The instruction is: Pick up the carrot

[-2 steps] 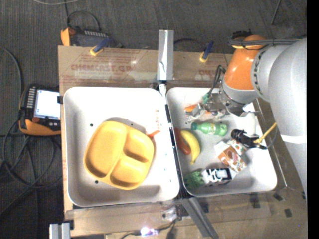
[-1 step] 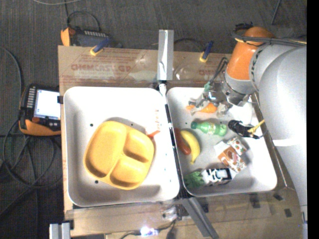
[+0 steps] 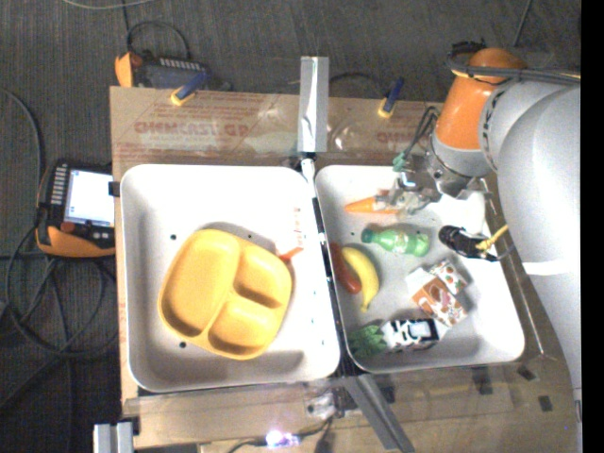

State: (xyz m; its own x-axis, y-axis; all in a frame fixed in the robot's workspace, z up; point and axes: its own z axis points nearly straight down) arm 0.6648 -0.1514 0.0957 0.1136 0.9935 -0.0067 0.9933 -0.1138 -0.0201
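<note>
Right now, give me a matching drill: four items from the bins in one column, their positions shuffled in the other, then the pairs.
Things:
1. carrot
2. yellow divided plate
3. banana
4. green bottle

Places:
A. lying in the left bin
B. near the back of the right bin, by the gripper
C. lying on its side, just in front of the carrot
D. near the right bin's left wall, beside a red item

Pairs: 1-B, 2-A, 3-D, 4-C

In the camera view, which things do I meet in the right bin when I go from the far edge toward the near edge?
Carrot with the gripper at its end → green bottle → banana → snack packet → black-and-white toy.
</note>
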